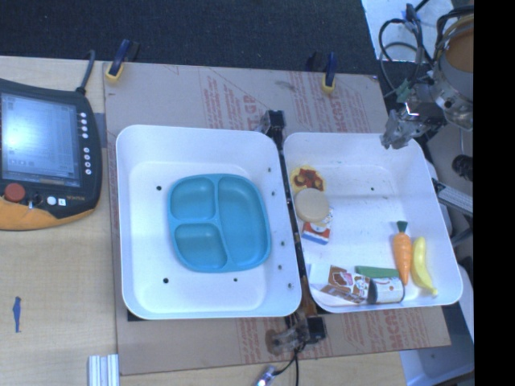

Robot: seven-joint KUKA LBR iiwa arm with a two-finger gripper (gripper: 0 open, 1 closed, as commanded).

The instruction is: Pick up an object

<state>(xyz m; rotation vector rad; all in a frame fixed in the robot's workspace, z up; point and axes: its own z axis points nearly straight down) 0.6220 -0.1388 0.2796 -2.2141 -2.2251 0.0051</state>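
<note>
The end effector (400, 127) hung over the far right corner of the right bin (366, 175), at the rim; whether it was open or closed could not be told from the slanted overhead view. Nothing was visible between its tips.

Candidate objects all lay in the right bin, well apart from the end effector. A carrot (401, 252) and a banana (422, 265) lay side by side, just touching or nearly so, near the right wall. Along the near edge sat a dark can (385, 290) on its side, a green strip (376, 272) just behind it, and a flat printed packet (344, 282). Against the divider: a small round tan lid or jar (312, 206), a brown-and-yellow item (307, 178) behind it, and a small red-and-white carton (316, 232) in front.

The left bin (145, 215) held a blue divided plate (219, 222).

Risks, as judged:
- Carrot and banana so close that a descent on one would likely nudge or pinch the other, giving a slipping grasp.
- The can would probably roll away under a closing grip.
- The packet lay flat; tips might scrape the bin floor and close on nothing.
- Items by the divider left little clearance; one tip could strike the wall.
- Long reach from the corner; small aiming error would matter.
</note>
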